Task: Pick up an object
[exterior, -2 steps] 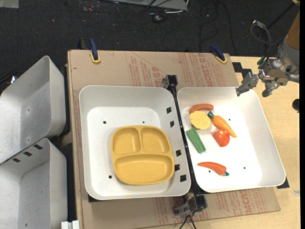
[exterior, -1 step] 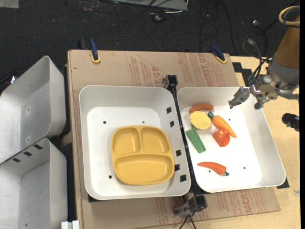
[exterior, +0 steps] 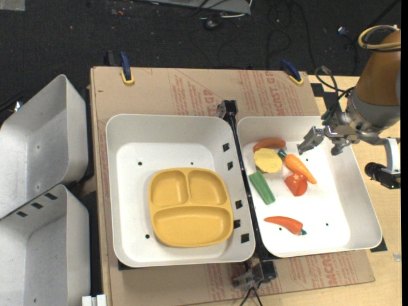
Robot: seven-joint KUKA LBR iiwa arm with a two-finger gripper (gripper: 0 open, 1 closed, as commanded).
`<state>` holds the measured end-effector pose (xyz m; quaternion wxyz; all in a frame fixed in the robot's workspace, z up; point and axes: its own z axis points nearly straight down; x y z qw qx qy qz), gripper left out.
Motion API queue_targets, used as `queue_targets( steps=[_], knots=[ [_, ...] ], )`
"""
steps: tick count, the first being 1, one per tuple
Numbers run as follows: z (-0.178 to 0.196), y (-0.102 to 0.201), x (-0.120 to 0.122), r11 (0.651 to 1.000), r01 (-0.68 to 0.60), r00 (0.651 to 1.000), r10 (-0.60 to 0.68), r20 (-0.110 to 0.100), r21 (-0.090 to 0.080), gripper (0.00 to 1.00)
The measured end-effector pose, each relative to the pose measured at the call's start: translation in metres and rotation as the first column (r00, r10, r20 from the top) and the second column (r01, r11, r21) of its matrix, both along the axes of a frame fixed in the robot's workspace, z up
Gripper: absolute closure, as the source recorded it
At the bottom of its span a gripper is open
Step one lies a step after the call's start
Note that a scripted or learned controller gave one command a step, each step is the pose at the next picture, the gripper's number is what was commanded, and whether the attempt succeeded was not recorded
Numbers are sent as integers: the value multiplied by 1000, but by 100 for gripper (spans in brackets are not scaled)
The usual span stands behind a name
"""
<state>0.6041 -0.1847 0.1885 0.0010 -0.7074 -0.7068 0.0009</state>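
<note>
Camera view: claw (exterior: 324, 139) above bin rim (exterior: 357, 164)

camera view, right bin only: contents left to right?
Green strip → yellow round piece → red chili pepper → carrot. The sausage and the red pepper chunk overlap these in x, so I left them out. The end effector hovers at the bin's upper right.

At three o'clock in the view, the arm (exterior: 381, 75) shows a rounded orange band with a pale yellowish rim on top, and a smooth grey collar just beneath it. Below that hangs the gripper (exterior: 324, 142), dark grey metal with two angular fingers (exterior: 308, 141) and black cabling alongside.
</note>
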Motion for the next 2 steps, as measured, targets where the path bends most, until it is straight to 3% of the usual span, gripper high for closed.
queue_targets(
  steps=[1, 2],
  knots=[
    [-62, -5, 3, 1000, 0, 1000, 0, -3, 1, 0],
    [-47, -5, 5, 1000, 0, 1000, 1, 5, -2, 100]
  ],
)
